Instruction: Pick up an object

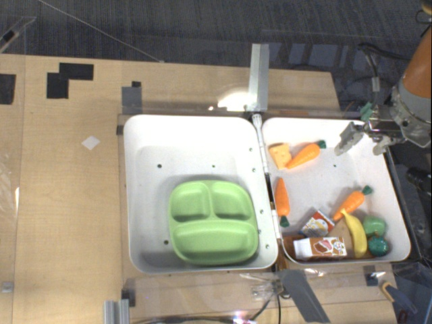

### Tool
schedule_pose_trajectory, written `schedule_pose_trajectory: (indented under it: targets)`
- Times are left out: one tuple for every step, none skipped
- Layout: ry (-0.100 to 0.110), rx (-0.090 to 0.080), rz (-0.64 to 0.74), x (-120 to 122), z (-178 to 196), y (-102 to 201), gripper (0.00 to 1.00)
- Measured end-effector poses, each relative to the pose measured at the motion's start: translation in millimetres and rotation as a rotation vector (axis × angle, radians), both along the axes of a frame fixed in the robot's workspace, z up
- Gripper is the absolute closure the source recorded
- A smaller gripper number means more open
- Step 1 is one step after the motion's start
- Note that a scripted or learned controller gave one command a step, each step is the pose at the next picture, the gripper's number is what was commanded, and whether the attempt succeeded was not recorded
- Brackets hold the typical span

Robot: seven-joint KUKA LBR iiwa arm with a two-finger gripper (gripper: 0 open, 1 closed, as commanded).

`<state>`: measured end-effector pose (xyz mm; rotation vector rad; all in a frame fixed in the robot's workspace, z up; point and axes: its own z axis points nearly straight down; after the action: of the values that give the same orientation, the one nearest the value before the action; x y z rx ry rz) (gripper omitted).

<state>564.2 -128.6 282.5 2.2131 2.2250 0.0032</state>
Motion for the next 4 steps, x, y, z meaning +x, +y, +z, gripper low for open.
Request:
schedule_pose_trajectory:
  targets:
    - [-0.003, 0.001, -0.028, 46, -186, 21, 0.00]
    - [-0.009, 0.000, -0.011, 74, -193, 0, 0.00]
    - [-0.003, -0.001, 0.031, 60, -121, -51, 0.00]
    - [0.009, -0.001, 0.007, 92, -194, -39, 0.00]
